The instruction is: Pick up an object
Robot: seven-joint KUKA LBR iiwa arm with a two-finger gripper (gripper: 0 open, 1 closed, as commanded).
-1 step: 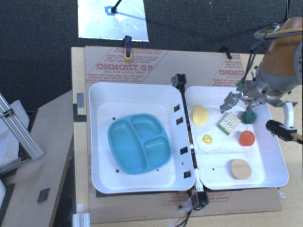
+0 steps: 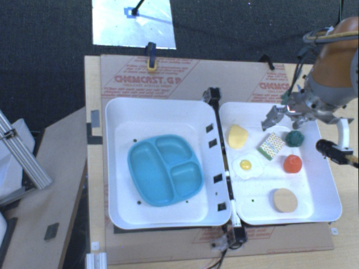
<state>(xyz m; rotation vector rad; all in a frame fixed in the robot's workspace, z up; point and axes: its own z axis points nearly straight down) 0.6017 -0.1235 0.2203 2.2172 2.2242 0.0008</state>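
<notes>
A: So, nearest the bottom of the frame, what lies in the right white bin (image 2: 331,206)?

B: A round tan disc like a biscuit (image 2: 285,200) at lower right. Above it sits a small red tomato-shaped ball (image 2: 292,164), and to the left of that a white fried-egg toy with a yellow yolk (image 2: 247,166).

A: And further up?

B: A green-and-white patterned block (image 2: 271,145), tilted, near the middle. A yellow lemon-like lump (image 2: 237,136) lies left of it, a dark green knobbly ball (image 2: 295,138) right of it.

A: The left white bin (image 2: 115,167)?

B: It holds a light blue three-compartment plastic tray (image 2: 165,170).

A: The gripper (image 2: 280,116)?

B: It hangs at upper right over the right bin's far edge, just above the patterned block. Whether it is spread or pinched, I cannot tell; nothing shows between its tips.
</notes>
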